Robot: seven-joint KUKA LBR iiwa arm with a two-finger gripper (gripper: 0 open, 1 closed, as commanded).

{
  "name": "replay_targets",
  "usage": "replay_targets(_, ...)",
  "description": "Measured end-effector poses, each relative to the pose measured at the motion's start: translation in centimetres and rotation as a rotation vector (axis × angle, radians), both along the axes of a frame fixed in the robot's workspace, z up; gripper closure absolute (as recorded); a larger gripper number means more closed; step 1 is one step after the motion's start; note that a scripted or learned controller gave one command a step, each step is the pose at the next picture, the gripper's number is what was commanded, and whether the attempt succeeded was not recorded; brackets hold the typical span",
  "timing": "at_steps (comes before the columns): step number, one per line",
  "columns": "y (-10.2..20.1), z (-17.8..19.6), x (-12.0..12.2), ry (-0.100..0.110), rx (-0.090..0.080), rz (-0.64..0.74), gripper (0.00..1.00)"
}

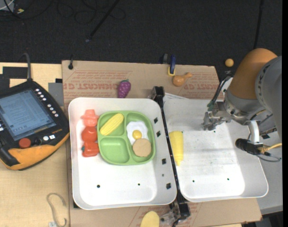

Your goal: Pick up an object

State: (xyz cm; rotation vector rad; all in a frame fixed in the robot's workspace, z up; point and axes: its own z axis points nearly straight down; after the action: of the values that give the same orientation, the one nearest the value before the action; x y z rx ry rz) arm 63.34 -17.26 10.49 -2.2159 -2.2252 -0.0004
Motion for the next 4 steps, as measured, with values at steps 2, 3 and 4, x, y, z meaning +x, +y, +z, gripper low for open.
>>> replay_targets(2,-0.4,11.8,-1.4,-0.005,-0.002,-0.010,1.00)
replay_targets(3,-0.5,12.3,-1.4,0.000,-0.001,-0.007,1.00)
replay_targets(4,3.7,12.8,-2.6,0.002,0.002,-0.002,1.00)
